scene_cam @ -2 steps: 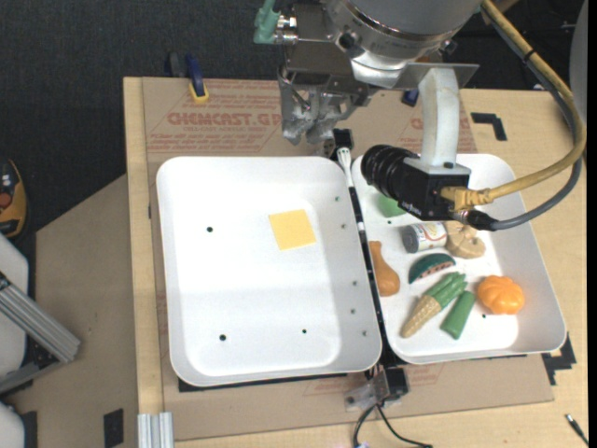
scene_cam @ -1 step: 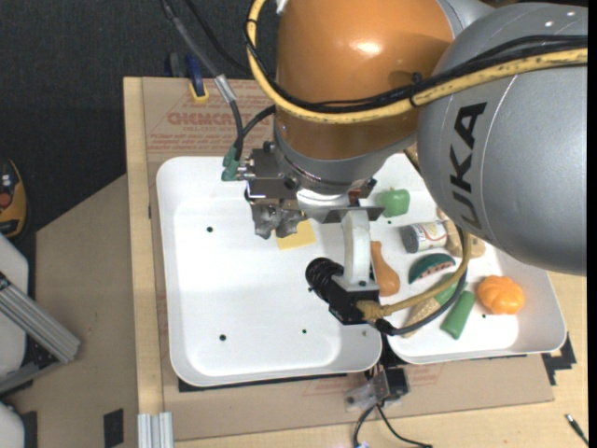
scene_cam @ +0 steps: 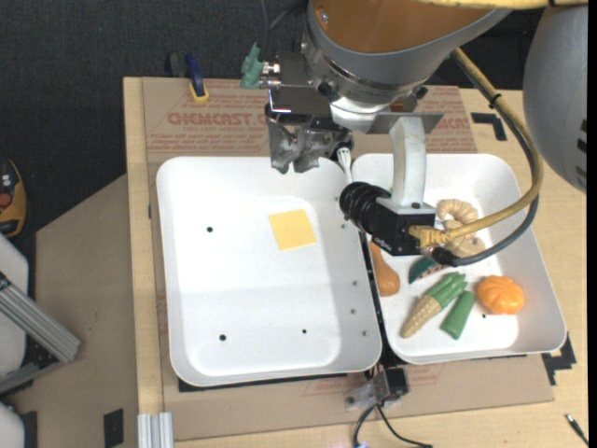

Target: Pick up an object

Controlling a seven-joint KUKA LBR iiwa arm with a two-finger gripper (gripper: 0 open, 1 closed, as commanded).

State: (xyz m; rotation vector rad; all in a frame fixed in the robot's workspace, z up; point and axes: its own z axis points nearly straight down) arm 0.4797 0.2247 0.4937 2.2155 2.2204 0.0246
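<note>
Below the fingers [scene_cam: 300,154], apart: yellow square [scene_cam: 293,229] in left bin [scene_cam: 187,278].

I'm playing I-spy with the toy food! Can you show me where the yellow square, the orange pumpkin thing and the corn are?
yellow square [scene_cam: 293,229]: camera view, middle of its flat top, left bin.
orange pumpkin toy [scene_cam: 501,294]: camera view, middle of its round body, right bin.
corn [scene_cam: 423,314]: camera view, its yellow cob part.

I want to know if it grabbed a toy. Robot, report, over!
Gripper above left bin's far edge, nothing seen held. Yellow square lies loose below it. Nothing blocks it.
</note>
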